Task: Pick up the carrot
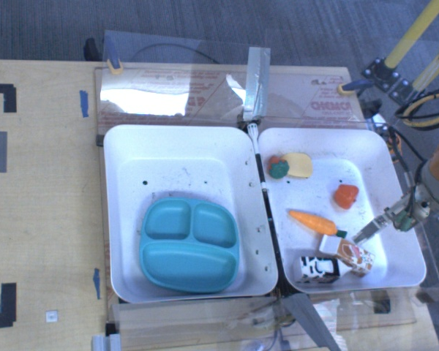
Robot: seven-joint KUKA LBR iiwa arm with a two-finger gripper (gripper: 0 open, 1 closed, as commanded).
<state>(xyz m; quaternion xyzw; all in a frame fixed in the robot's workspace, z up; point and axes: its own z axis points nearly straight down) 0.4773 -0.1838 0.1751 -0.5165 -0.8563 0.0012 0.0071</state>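
Observation:
The carrot [314, 222] is orange with a small green end. It lies flat near the middle of the right bin [395, 269], pointing from upper left to lower right. My gripper [360, 235] reaches in low from the right, its tip just right of the carrot's green end and above a small brown and white carton [355, 256]. Nothing visibly sits in its grasp.
Also in the right bin are a red-orange piece [345, 194], a yellow piece [299, 164] beside a green and red one [279, 168], and a black and white carton [320, 268]. The left bin [132, 159] holds a blue divided plate [189, 245].

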